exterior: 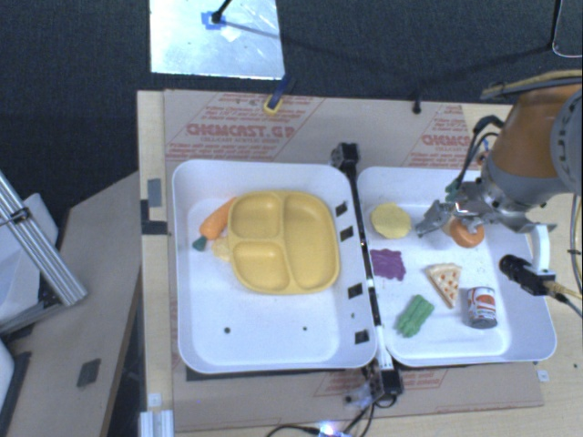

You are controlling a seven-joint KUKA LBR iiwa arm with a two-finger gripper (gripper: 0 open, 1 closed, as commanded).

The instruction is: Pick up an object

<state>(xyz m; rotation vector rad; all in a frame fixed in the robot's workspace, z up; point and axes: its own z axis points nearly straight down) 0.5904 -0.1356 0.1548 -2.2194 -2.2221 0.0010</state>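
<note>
Starting from the left bin [191, 335]: a carrot [217, 218] lies at 9 o'clock of the yellow tray [278, 242]. In the right bin [537, 335], the gripper [448, 215] hangs beside an orange piece [467, 234], likely the target, at 3 o'clock. Whether the jaws are open, I cannot tell. The approach step seems in hand; next, lowering onto it.

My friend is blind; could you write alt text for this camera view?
A grey-and-orange robot arm's gripper hovers by an orange item in the right bin, among toy foods. The left bin holds a yellow divided plate.
</note>
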